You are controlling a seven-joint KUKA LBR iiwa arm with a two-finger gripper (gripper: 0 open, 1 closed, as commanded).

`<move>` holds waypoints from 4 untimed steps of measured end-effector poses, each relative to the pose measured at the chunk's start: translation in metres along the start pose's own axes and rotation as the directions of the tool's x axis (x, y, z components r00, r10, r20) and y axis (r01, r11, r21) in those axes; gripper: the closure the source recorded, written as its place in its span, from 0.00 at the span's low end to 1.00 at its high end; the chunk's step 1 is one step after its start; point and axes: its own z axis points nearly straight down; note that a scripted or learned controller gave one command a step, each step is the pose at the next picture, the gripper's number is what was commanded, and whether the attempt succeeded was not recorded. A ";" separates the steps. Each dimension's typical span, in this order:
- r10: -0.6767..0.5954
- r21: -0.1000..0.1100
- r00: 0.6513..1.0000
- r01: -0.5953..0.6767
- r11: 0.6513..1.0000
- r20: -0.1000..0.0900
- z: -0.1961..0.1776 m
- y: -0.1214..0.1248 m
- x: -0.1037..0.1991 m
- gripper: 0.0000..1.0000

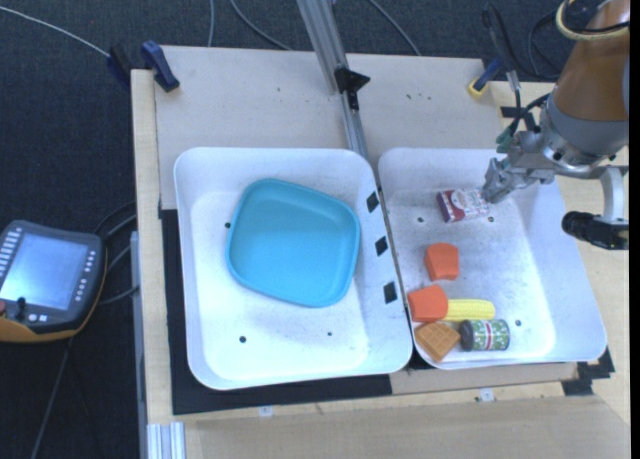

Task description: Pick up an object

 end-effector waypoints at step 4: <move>-0.004 0.005 1.000 0.004 1.000 -0.003 -0.035 -0.001 0.167 1.00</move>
